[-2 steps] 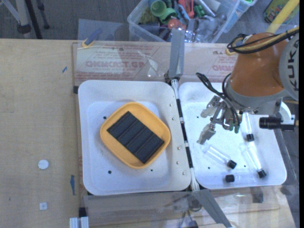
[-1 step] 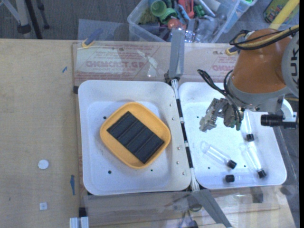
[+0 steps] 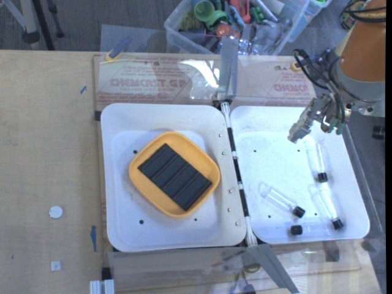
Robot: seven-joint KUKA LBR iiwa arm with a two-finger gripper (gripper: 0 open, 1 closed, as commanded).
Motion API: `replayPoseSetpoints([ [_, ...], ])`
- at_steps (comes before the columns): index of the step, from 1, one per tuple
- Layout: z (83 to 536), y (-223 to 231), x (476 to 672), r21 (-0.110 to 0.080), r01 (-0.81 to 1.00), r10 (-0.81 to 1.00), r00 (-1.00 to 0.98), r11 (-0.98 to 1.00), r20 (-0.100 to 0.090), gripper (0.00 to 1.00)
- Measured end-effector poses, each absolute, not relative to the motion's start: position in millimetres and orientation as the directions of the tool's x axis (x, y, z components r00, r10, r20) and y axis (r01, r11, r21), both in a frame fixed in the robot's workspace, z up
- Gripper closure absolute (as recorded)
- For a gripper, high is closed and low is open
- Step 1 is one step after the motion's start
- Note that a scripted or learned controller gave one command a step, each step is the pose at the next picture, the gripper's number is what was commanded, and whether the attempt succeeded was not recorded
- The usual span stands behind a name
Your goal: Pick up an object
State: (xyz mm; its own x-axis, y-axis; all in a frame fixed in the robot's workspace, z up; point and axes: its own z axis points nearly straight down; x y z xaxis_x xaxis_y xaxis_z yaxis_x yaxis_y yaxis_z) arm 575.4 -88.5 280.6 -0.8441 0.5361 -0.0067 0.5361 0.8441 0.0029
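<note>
A small white disc [image 3: 56, 212] lies alone on the bare wood toward the left edge of the bench [image 3: 43, 133], well apart from the 2 shallow white bins. The left bin [image 3: 116, 121] holds 1 item: a yellow, rounded-square tray [image 3: 142, 187] turned at an angle, with a dark ribbed slab [image 3: 174, 176] lying flat across its top. Both sit in the middle of that bin, clear of its walls. A thin seam with a grey strip [image 3: 228, 72] running up from it marks where the 2 bins meet. The right bin [image 3: 263, 127] carries 4 clear plastic vials with black caps. Vial 1 [image 3: 280, 199] lies slanted near the bin's middle, its cap pointing toward the near right corner. Vial 2 [image 3: 296, 229], partly hard to make out, rests along the bin's near edge. Vial 3 [image 3: 318, 160] lies close to the right wall, cap toward the near edge, and vial 4 [image 3: 324, 206] lies just beyond it toward the near right corner. The claw [image 3: 298, 131] hangs over the far right part of this bin, above vial 3, tilted down and leftward; how far it is open cannot be told, and nothing is seen between its tips. A clear tub [image 3: 184, 29] of coloured toys stands beyond the bench's far edge.
</note>
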Motion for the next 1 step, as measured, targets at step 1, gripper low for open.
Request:
replayPoseSetpoints([
  [1, 320.0, -83.7, 576.6, 0.004, 0.899, 0.899, -0.437, 0.437, -0.005, 1.0],
])
